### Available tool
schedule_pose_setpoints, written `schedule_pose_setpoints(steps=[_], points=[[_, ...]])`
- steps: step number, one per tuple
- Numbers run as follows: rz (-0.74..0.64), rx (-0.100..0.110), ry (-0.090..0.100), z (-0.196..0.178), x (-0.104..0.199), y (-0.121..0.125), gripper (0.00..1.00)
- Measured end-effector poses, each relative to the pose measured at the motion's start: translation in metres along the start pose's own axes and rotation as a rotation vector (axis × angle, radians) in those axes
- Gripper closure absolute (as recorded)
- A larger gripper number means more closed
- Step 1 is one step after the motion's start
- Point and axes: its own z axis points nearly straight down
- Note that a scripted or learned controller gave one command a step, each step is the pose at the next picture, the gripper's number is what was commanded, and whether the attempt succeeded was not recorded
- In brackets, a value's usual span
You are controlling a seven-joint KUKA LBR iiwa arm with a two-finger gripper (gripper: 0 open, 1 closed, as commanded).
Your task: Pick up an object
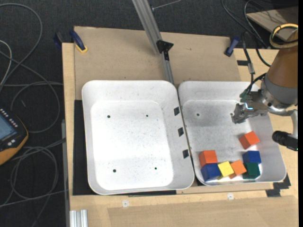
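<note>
Several small blocks lie in the right bin (213, 86), most of them crowded along its near edge. An orange block (249, 139) lies by itself, tilted, a little farther back. Lined up at the front are an orange block (207, 157), a blue block (210, 172), a yellow block (226, 168), a small orange block (238, 167), a blue block (253, 156) and a green block (252, 170). My gripper (240, 113) hangs over the bin's back right part, above and slightly left of the lone orange block. Nothing is seen held in it.
The left bin (94, 91) sits beside the right one, with black clips (180, 131) along the shared divide. A metal pole (151, 22) slants in from the top toward the bins' junction. Blue clamps (78, 40) (231, 46) grip the bench's far edge. Cables lie on the floor at left.
</note>
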Motion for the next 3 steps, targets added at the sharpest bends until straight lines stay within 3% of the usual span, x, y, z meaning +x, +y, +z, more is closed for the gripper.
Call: schedule_pose_setpoints(steps=[2,3], points=[[-0.001,0.001,0.001,-0.015,0.099,-0.029,1.00],[-0.003,-0.002,0.000,-0.021,0.163,-0.027,1.00]])
